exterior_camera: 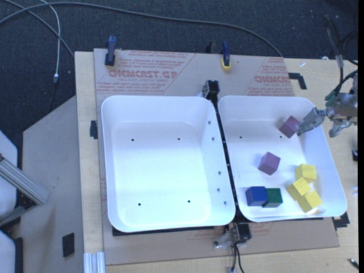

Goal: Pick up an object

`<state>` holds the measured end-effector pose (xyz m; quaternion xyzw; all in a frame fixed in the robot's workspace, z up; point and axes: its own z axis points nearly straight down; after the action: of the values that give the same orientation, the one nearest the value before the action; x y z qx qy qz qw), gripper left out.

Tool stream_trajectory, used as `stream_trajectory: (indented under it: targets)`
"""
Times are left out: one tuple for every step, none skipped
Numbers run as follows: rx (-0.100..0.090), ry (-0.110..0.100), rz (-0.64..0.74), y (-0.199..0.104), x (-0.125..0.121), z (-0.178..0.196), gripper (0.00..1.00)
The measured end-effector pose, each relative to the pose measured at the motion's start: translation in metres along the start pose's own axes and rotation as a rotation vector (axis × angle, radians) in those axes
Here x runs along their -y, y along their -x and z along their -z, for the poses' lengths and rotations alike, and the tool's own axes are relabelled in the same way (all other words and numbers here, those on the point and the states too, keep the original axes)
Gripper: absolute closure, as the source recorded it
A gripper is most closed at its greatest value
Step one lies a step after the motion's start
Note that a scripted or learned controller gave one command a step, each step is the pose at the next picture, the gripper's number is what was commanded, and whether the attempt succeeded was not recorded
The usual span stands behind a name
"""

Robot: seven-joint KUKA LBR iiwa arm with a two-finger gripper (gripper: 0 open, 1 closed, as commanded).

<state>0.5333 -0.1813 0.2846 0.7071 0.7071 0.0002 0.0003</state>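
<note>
Over the right white bin (335,175), the claw (304,124) touches a purple block (289,126); its opening is unclear.

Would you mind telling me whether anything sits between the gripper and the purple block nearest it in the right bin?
Nothing visible does. The gripper is right beside the purple block near the right bin's far corner.

I see dark blue-grey carpet (170,16) beyond the pale wooden counter (85,152), with grey cables (45,7) looping across it. A brown printed cardboard sheet (170,73) lies on the counter, pinned by two clamps (111,44) along its far edge. Light falls evenly.
</note>
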Motion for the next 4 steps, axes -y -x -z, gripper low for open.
stream_trajectory:
  targets:
    - [-0.003,-0.012,0.002,-0.018,-0.021,-0.157,0.0]
    - [-0.002,-0.004,0.003,-0.048,-0.039,-0.199,0.0]
    - [-0.001,-0.002,-0.001,-0.05,0.008,-0.197,0.0]
    - [0.0,0.0,0.0,-0.05,0.007,-0.186,1.0]
